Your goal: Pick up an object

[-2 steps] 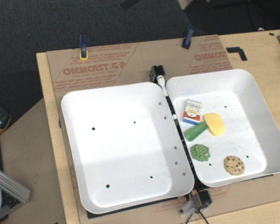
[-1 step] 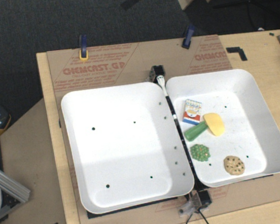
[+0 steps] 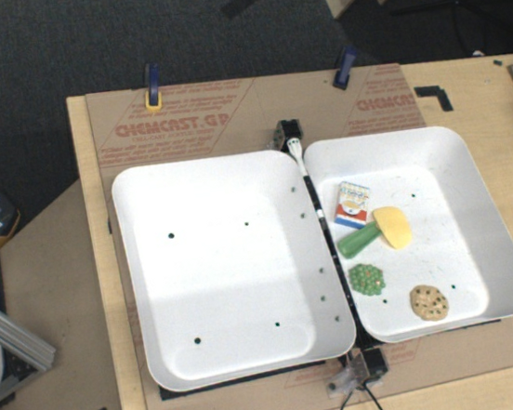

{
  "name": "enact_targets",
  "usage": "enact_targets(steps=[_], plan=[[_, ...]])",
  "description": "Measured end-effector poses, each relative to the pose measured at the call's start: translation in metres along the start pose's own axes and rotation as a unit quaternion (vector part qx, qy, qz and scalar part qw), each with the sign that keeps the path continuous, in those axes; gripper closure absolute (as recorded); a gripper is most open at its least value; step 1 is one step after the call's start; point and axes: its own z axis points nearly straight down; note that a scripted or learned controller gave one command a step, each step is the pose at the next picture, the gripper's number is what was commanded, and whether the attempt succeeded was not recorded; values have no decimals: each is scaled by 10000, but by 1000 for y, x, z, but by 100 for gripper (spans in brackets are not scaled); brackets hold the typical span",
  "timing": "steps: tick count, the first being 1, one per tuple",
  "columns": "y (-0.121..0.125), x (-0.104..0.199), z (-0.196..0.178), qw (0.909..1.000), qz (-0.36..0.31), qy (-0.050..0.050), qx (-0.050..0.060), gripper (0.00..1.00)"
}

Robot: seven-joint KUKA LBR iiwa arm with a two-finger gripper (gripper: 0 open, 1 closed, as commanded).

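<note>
Judging the claw from these bins, we cannot tell whether it is released or clenched. All the pickable things lie in the right bin (image 3: 463, 172), toward its left wall: a small carton (image 3: 354, 202), a yellow piece (image 3: 392, 226) touching a long green piece (image 3: 359, 239), below them a bumpy green round (image 3: 367, 279) and, well apart, a cookie (image 3: 429, 301). Beside it sits the left bin (image 3: 213, 266), both on a cardboard sheet (image 3: 225, 110).

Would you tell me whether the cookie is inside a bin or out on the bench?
Inside: the cookie lies on the right bin floor, near its front rim.
</note>
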Motion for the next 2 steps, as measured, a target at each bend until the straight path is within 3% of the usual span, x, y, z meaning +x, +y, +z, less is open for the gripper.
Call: enact_targets(steps=[2], plan=[[0, 0, 0, 10000, 0, -1, 0, 100]])
